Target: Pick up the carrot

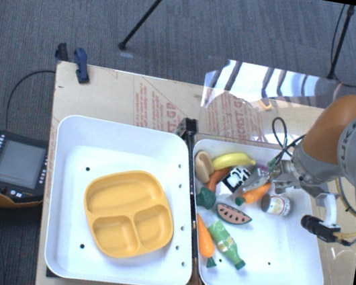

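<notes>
Right white bin [293, 261]: carrot [256, 192] slanted, leafy end lower-left; jaws' state unclear

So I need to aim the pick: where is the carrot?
One carrot lies in the right bin by its left wall, beside the green bottle and below the watermelon slice.

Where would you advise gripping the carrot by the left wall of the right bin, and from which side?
Probably the carrot's orange middle, from above, fingers across its width. It lies flat, with the bin wall on one side and the green bottle close on the other.
</notes>
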`<state>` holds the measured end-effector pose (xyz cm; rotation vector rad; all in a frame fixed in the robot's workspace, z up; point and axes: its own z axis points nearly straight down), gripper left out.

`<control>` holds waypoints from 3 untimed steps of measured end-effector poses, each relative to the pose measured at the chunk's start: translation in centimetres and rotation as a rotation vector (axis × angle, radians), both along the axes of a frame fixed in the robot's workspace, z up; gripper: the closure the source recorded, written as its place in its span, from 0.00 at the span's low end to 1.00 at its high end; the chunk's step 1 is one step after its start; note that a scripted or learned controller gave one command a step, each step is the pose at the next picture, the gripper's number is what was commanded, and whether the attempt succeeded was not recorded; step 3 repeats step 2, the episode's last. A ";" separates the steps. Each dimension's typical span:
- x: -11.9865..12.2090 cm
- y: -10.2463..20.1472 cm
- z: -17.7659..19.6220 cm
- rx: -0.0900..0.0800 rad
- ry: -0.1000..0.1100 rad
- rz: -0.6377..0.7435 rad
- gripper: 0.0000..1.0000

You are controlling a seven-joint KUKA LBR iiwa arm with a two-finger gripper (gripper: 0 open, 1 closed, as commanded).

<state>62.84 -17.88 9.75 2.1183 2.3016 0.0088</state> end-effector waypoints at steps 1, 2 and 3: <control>-0.2 0.1 0.6 0.003 0.010 0.005 1.00; 1.0 3.1 3.8 0.006 0.015 0.035 1.00; 1.0 3.1 3.8 0.006 0.015 0.035 1.00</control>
